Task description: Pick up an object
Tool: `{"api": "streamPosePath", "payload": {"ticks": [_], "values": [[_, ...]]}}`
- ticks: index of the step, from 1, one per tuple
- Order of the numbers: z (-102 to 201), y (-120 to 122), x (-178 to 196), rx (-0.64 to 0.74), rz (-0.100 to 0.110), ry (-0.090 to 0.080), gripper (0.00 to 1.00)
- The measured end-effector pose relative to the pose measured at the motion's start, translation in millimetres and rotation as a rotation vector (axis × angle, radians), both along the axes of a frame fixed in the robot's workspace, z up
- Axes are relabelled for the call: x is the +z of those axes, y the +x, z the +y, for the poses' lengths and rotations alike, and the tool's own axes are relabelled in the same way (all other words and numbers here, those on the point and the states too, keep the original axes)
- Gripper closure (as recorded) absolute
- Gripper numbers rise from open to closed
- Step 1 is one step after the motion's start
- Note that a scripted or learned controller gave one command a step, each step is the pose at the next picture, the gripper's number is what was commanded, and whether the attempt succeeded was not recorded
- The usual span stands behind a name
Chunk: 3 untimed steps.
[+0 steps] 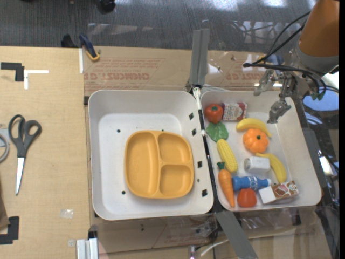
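Note:
My gripper (271, 99) hangs open over the far right corner of the right bin (307, 161), with nothing between its fingers. Just below and left of it lie a yellow banana (252, 124) and an orange pumpkin (255, 140). Further left are a red tomato (214, 113), a small packet (234, 111) and a green leaf (217, 131). Nearer the front lie a corn cob (226, 154), a white can (257, 164), a second banana (276, 167), a carrot (226, 188), a blue bottle (249, 183), a red fruit (247, 198) and a small box (279, 191).
The left bin (102, 144) holds a yellow divided plate (159, 164). Scissors (21, 142) lie on the wooden bench at the far left. A grey post (198, 58) stands behind the seam between the bins. Cables trail from the arm at the upper right.

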State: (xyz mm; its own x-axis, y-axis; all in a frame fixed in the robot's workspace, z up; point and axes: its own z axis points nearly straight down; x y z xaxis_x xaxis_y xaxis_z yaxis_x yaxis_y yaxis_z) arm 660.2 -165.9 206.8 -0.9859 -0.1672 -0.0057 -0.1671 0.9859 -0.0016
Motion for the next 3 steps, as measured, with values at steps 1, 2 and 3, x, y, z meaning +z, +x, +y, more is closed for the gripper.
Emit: {"api": "streamPosePath", "payload": {"ticks": [1,2,3], "values": [[1.5,0.7,-87.1,0.067,-0.002,-0.002,0.00],[9.8,-52.6,-95.5,0.026,-0.036,-0.009,0.00],[-16.5,-114.7,-95.6,-0.113,-0.039,-0.006,0.00]]}}
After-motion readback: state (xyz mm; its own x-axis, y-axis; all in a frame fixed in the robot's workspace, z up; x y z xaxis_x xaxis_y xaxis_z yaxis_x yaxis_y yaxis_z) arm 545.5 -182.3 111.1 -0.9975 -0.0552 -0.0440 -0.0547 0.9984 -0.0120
